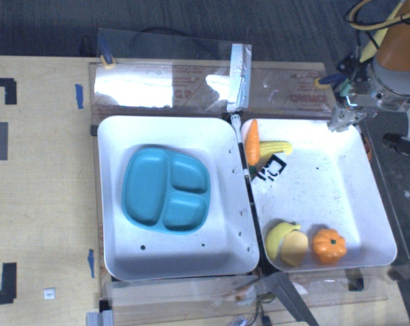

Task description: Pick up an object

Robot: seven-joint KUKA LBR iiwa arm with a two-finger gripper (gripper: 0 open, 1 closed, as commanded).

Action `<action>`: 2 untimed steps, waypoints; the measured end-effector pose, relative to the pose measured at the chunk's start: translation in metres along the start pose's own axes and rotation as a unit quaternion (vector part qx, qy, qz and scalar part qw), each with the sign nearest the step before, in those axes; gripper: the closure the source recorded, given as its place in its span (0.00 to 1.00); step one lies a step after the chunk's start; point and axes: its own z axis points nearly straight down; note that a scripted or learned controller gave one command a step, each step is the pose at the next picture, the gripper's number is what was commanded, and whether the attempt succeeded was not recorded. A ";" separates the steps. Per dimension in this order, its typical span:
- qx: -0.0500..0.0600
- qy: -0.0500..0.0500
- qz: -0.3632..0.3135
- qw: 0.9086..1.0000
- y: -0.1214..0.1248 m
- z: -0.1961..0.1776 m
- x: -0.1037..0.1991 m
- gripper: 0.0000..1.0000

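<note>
Toys lay waiting in the right-hand bin (368, 182) as the pick had yet to begin: a small orange pumpkin (328, 244) sat near the bin's front edge, just beside a yellow-green apple (281, 236) with a paler tan piece (294, 247) resting against it, while at the far end an orange carrot (252, 141) stood along the wall shared with the neighbouring bin, touching a yellow ear of corn (274, 148) that pointed into the bin. A small black-and-white marker (270, 168) lay on the floor just in front of the corn. None of these pieces was in the robot's grasp. The left-hand bin (117, 141) carried a blue divided plate (167, 189), its compartments bare. Up at the right bin's far right corner, the grey arm with its orange band (399, 46) hung over the rim, and the gripper (343, 117) appeared to sit just at that corner, well apart from every toy; whether its claw stood apart or together could not be told from where I stood, the metal being too bright and blurred against the bin wall. By the look of it, the task was at its very start, with the approach step still ahead. The next move seemed to call for choosing one target, perhaps the pumpkin, which had free floor on its right, then travelling over it and descending with the claw wide enough to straddle it.
</note>
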 end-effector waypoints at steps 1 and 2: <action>-0.001 0.000 -0.063 0.998 0.002 -0.015 -0.030 1.00; 0.001 0.003 -0.296 0.955 -0.001 0.061 0.051 1.00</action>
